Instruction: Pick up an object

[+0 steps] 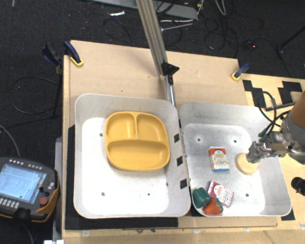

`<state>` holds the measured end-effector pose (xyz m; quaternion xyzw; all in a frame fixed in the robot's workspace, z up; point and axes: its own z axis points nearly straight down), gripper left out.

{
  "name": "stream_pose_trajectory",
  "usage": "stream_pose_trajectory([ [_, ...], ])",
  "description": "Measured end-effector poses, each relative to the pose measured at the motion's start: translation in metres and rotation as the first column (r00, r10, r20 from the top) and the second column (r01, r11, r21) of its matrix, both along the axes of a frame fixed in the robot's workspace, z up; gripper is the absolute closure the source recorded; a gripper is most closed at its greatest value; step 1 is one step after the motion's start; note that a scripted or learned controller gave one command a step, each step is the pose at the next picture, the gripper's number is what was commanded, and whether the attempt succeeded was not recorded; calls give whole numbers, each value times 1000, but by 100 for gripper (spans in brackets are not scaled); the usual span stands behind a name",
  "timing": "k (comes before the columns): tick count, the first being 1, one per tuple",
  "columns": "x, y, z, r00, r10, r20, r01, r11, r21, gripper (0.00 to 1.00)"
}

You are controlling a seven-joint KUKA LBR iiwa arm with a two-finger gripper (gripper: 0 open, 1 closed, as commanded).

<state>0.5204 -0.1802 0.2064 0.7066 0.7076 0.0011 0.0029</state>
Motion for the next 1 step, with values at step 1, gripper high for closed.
stream_pose_trajectory([
  [1,1,0,25,1000,1,-1,-1,1000,1,100],
])
